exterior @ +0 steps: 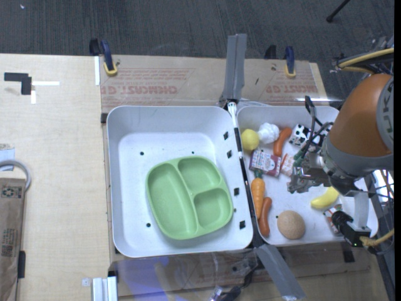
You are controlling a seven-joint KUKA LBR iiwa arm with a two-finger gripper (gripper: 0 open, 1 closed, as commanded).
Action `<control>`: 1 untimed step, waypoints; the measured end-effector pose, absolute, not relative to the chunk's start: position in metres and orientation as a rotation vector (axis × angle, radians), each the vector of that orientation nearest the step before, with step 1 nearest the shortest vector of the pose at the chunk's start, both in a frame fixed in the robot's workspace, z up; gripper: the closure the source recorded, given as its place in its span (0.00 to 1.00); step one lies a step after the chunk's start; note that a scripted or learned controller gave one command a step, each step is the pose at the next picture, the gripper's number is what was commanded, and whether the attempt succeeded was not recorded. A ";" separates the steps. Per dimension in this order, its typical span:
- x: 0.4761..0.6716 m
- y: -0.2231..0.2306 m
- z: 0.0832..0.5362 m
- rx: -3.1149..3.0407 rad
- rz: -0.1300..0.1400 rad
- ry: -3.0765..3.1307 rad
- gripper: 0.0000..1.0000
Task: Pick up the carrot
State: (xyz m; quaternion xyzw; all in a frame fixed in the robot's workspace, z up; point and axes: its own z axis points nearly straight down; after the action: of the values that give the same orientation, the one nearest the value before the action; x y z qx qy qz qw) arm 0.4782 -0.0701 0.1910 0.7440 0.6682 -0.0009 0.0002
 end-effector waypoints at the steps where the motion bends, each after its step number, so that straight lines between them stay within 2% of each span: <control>1: 0.478 -0.009 0.191 2.359 -0.005 2.076 1.00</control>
State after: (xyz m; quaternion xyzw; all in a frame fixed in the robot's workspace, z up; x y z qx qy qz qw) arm 0.4780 -0.0091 0.1905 0.7506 0.6607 -0.0015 -0.0006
